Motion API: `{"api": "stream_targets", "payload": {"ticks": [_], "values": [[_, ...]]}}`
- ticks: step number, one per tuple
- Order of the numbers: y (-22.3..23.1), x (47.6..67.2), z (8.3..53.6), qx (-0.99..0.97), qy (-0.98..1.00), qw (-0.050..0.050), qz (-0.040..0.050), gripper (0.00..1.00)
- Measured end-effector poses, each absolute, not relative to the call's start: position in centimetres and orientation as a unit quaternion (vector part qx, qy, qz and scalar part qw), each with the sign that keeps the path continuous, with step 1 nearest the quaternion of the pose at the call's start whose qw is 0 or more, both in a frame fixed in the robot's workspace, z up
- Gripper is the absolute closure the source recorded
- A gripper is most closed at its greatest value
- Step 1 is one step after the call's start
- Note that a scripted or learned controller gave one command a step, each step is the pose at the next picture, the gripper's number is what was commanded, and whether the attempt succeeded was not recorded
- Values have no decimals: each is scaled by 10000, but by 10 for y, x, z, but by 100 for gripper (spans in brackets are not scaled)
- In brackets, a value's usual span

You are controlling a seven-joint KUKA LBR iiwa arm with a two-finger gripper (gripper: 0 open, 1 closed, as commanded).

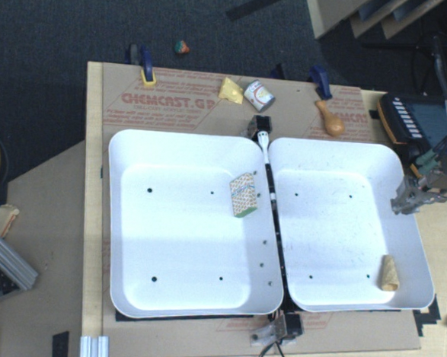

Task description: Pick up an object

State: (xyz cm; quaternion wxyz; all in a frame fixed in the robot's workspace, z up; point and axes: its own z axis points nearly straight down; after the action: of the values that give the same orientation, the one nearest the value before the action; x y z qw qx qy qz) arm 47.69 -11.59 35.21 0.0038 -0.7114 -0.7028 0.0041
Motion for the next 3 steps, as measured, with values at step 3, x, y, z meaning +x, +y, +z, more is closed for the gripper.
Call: {"api": "stream_targets", "payload": {"ticks": [3], "values": [[46,486,385,-7033,-7109,-17,-37,100]]}}
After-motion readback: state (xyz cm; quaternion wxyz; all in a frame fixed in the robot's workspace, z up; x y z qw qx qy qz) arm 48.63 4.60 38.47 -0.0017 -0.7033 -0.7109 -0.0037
